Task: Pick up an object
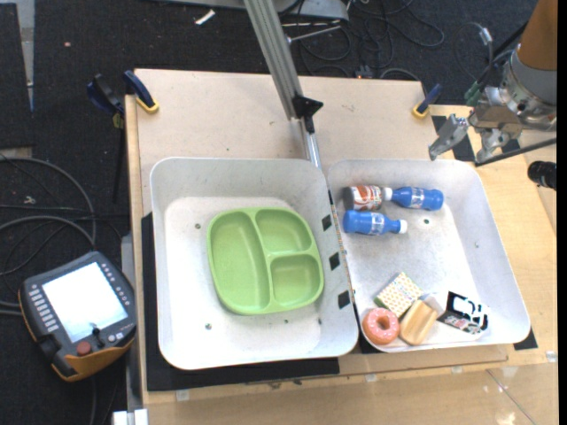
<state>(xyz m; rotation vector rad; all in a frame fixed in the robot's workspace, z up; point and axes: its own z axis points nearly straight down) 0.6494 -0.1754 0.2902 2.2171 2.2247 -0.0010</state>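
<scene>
Two white bins sit side by side on the bench. At 9 o'clock, the left bin point(173, 237) holds a green tray point(265, 259) with three compartments, lying flat near the bin's middle. At 3 o'clock, the right bin point(483, 237) carries the small things. Toward its 12 o'clock edge lie three bottles on their sides: a brown bottle point(367, 195), a blue bottle point(417, 198) just beside it at 3 o'clock, and a second blue bottle point(372, 224) just below the brown one. Along the 6 o'clock edge sit a pink donut point(382, 326), a waffle point(398, 292) touching it at 12 o'clock, a bread roll point(419, 321) just beside the donut at 3 o'clock, and a black-and-white packet point(464, 312) further toward 3 o'clock. The gripper point(474, 144) hangs at 2 o'clock of the view, above the right bin's far corner, well apart from every object. Its jaws stand spread wide, with nothing between them.
</scene>
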